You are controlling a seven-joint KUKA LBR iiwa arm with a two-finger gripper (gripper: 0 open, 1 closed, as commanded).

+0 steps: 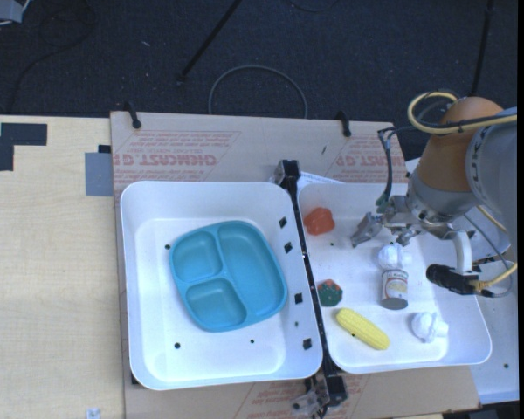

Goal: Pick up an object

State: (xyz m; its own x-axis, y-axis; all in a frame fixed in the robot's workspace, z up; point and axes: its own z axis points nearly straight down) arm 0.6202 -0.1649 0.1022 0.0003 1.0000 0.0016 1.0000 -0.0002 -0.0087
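Reaching in from the right, the tool (386, 227) hung over the upper middle of the right bin (472, 356), its metal fingers (365, 232) spread apart with nothing between them. Just below it, almost under the fingertips, lay a small white crumpled object (389, 255), and directly beneath that stood a little jar (395, 287) with a grey lid and a pale label. An orange-red object (319, 221) sat to the tool's left, near the divider between the bins, a short way from the fingers. Farther down the same bin were a dark green and red object (330, 292), a yellow corn cob (362, 329) lying at a slant, and a second white object (427, 325) near the lower right corner. Across the divider, the left bin (148, 339) held a blue sectioned plate (229, 274), well apart from the tool. Both bins rested on a cardboard sheet (210, 151) on the tabletop (44, 278).
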